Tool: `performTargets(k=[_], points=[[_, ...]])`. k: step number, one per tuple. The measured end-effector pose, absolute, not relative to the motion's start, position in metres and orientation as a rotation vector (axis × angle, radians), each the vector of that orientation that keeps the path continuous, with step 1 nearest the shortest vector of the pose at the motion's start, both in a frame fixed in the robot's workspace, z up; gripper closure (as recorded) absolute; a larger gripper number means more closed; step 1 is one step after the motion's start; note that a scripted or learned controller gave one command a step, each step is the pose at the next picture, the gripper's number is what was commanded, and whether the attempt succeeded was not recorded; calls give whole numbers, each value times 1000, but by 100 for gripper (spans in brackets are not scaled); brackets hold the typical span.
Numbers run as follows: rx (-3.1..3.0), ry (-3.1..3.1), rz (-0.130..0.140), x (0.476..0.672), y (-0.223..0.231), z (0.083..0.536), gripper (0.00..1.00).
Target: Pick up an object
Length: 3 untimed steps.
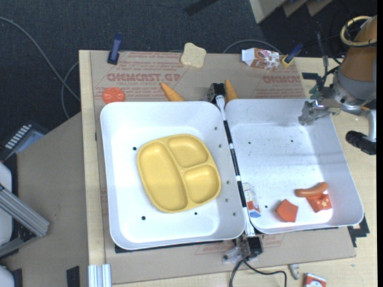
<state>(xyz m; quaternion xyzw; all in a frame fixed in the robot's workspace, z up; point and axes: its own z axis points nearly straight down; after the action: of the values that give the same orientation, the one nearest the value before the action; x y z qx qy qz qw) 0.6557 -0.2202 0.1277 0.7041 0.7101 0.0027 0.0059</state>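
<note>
Down by the right bin (335,160) front edge lie an orange block (287,211), a red piece (321,201) and a sausage (311,190) (all close together). Lots of bare white floor lies behind them. Up at the far right rim hangs the gripper (309,113). A yellow tray (178,172) sits in the left bin (119,160).
</note>
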Motion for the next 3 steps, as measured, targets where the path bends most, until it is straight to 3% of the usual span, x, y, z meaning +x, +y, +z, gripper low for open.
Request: performTargets(k=[2,3], points=[[2197,2219,11,657,-220,149,100],[2218,2220,3,667,-201,148,100]])
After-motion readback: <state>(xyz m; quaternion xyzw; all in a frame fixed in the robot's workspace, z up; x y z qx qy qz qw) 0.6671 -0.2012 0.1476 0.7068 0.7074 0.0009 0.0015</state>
